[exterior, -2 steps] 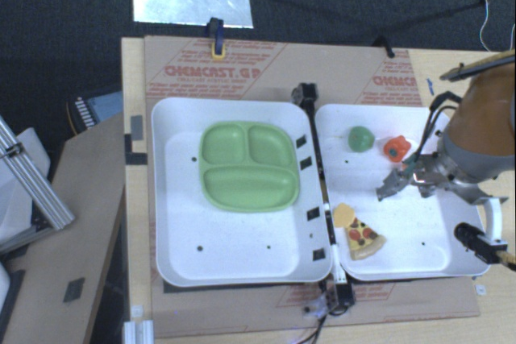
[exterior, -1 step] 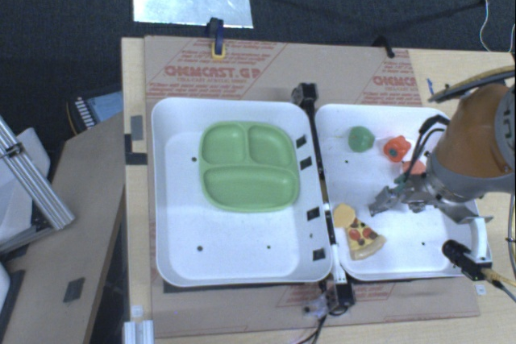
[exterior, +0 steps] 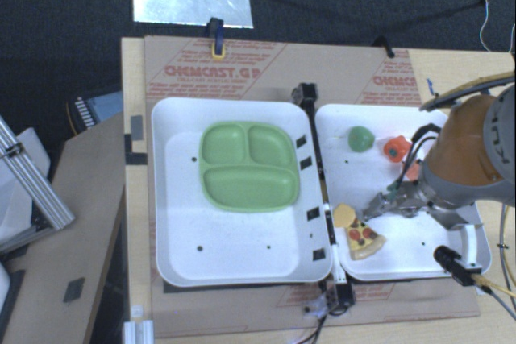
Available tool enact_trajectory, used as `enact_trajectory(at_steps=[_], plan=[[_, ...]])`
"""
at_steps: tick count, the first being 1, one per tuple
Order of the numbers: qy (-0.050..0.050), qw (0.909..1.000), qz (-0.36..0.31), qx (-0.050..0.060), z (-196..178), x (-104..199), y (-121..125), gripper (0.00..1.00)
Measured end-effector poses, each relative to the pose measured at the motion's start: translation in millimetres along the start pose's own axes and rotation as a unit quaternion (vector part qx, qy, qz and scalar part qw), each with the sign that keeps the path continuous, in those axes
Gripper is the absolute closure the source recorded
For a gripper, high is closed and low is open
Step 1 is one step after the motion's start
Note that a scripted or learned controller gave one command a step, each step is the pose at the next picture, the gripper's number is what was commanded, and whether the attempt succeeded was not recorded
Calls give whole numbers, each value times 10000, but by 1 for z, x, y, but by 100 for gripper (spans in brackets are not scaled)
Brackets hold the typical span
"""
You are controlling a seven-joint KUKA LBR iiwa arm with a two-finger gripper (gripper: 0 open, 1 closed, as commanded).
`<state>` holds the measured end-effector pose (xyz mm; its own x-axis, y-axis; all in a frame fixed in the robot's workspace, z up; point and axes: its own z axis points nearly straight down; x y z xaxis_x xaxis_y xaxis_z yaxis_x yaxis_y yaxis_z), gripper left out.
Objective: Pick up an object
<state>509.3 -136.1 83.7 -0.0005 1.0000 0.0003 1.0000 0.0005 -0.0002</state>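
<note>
Where pizza slice (exterior: 364, 238) lies, gripper (exterior: 376, 207) near.

Right bin (exterior: 419, 258): bare floor at centre and near side; green ball (exterior: 360, 138), orange piece (exterior: 396, 148), pizza slice (exterior: 363, 238) crowd edges. Left bin (exterior: 173, 197): green tray (exterior: 248, 166) occupies middle.

The bench (exterior: 133, 197), seemingly cardboard-topped, bears two white bins: left (exterior: 173, 197), right (exterior: 419, 250).
</note>
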Motion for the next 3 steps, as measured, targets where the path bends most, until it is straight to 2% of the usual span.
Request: enact_trajectory(at_steps=[1, 3], plan=[[-1, 10000, -4, -16, -12, 0, 1, 100], [-12, 10000, -15, -37, -124, 0, -13, 100]])
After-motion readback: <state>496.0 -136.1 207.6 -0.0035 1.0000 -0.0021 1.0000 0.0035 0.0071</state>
